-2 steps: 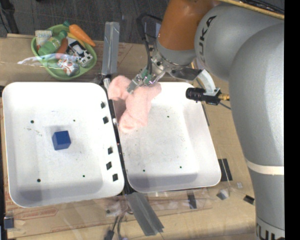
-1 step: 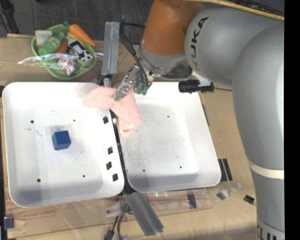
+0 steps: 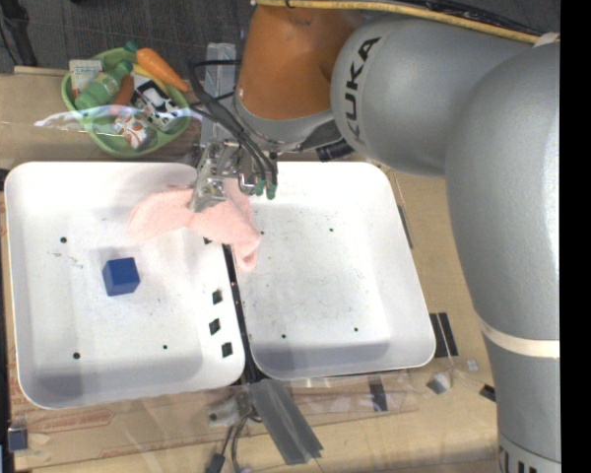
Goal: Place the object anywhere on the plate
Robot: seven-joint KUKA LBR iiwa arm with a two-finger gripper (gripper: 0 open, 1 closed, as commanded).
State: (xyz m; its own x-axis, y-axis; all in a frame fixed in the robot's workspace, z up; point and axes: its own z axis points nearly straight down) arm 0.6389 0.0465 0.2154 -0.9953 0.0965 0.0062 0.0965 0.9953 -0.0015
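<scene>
Camera view: gripper point(image 3: 213, 187) sits over the divide betw. the two bins, fingers pinched on the upper edge of a pink cloth point(image 3: 212, 221), which droops across the left bin point(image 3: 39, 264) rim toward the right bin point(image 3: 374, 294). Blue cube point(image 3: 121, 276) lies apart in left bin; green bowl point(image 3: 128, 101) of clutter stands beyond. No plate identifiable. Risk (judged): thin edge grip w/ hanging fabric may slip, or trailing corner may snag the rim.
</scene>
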